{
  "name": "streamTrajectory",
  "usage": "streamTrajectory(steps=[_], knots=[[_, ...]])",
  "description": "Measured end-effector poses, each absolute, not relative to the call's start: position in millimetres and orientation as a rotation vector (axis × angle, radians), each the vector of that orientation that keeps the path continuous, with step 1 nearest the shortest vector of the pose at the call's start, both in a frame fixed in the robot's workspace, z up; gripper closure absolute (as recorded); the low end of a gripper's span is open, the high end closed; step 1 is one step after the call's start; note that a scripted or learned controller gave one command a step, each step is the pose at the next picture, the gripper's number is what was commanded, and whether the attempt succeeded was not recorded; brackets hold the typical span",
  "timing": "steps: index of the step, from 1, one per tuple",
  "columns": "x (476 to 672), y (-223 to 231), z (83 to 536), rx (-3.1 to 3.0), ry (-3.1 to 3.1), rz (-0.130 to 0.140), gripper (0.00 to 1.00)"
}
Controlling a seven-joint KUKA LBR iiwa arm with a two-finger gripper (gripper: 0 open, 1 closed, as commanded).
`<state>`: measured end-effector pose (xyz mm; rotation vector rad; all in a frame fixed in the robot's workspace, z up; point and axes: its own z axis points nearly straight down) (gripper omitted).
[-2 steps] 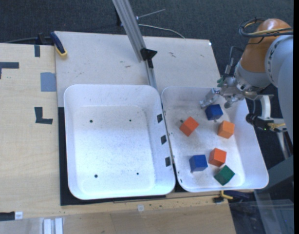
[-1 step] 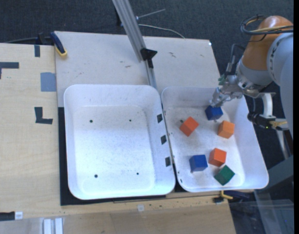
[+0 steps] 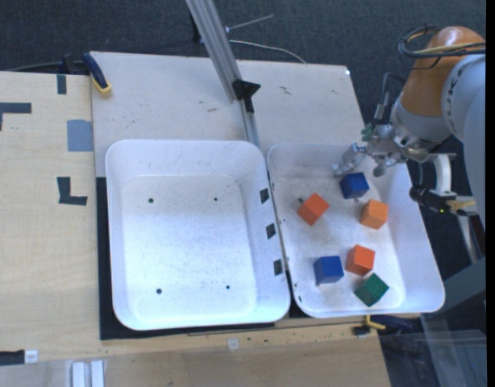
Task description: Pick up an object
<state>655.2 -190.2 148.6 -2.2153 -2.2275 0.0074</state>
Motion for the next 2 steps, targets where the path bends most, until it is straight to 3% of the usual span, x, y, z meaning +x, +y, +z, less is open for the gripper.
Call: streamTrajectory(steps=[1,2], knots=[[655.4,-189.8,158.7,-2.214,-2.229,0.008,1.00],[655.5,-189.8,158.7,-2.214,-2.230,0.008,0.00]])
